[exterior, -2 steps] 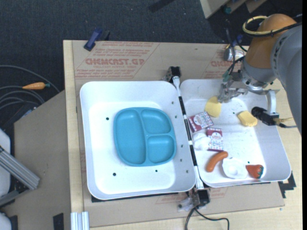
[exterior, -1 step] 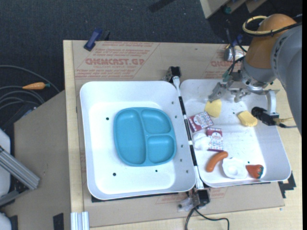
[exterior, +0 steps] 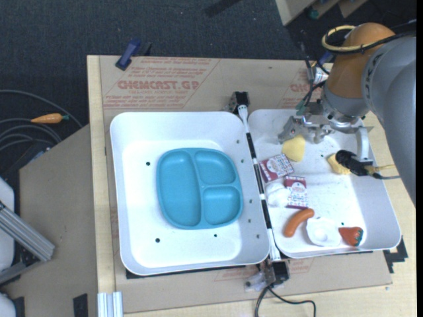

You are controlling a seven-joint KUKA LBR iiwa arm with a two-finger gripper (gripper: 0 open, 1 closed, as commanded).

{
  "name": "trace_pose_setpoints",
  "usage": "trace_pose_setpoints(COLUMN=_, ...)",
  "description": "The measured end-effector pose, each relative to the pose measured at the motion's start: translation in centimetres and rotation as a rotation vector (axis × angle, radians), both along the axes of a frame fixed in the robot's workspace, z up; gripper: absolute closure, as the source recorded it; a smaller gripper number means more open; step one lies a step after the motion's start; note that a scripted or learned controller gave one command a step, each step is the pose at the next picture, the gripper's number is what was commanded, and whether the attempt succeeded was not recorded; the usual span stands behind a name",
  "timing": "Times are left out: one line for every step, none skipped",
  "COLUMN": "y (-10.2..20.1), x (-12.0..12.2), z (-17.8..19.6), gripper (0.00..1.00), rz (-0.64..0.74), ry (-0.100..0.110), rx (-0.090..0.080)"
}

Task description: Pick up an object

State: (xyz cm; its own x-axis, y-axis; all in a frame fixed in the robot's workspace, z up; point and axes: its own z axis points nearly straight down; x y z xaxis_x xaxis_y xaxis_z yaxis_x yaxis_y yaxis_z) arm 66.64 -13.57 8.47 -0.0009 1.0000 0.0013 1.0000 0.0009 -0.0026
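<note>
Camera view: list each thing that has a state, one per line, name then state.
blue divided tray: flat in the left bin, right way up.
yellow object: in the right bin, just below the gripper, not visibly gripped.
two small cartons: lying flat.
sausage: lying on its side.
gripper: low over the right bin's far end.

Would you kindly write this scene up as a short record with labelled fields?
left bin: holds a blue divided tray
right bin: yellow lemon-like item, two small red-and-white packets, hot dog, white item, red item, banana-like item
end effector: over the far end of the right bin, just above the yellow item
arm: enters from the right
grasp: nothing seen between its fingers
</note>
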Motion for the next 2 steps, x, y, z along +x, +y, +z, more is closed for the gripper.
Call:
trace_pose_setpoints(y=-0.02, x=0.08, z=1.10, gripper=1.00, rz=0.000, ry=-0.002, rx=-0.002)
trace_pose_setpoints(y=-0.02, x=0.06, z=1.07, gripper=0.00, rz=0.000, ry=-0.001, rx=-0.002)
